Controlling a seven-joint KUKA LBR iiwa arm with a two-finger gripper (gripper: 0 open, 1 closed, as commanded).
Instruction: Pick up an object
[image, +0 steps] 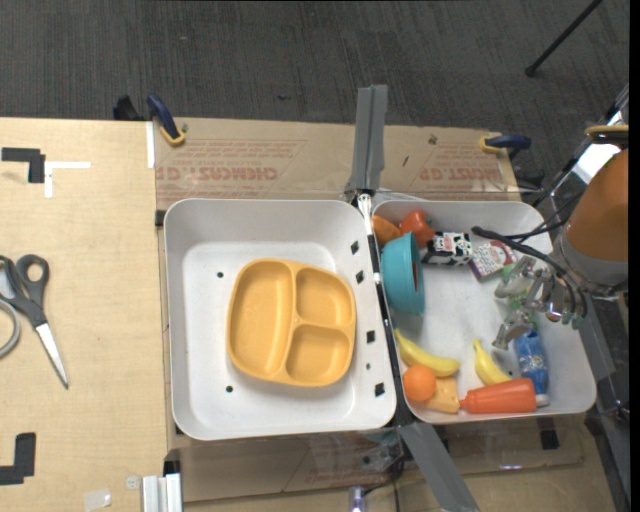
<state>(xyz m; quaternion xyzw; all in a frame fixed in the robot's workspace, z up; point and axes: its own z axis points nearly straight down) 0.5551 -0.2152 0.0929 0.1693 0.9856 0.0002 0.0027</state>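
Note:
My gripper (512, 310) is low inside the right bin (455, 300), near its right wall, and looks open with bare bin floor between its fingers. Just below it lie a blue packet (532, 362) and a small yellow banana (488, 362). An orange carrot (500, 397) rests along the front wall beside an orange fruit (420, 383). A longer banana (425, 354) lies left of these. A teal bowl (403, 272) leans on the left wall. A black-and-white cow toy (450, 245) and a pink packet (490, 260) sit toward the back.
The left bin (190, 300) holds a yellow divided plate (292, 322). Scissors (35, 300) lie on the bench far left. A grey divider bar (368, 150) runs between the bins at the back. Cables (520, 238) trail from the arm over the right bin's back corner.

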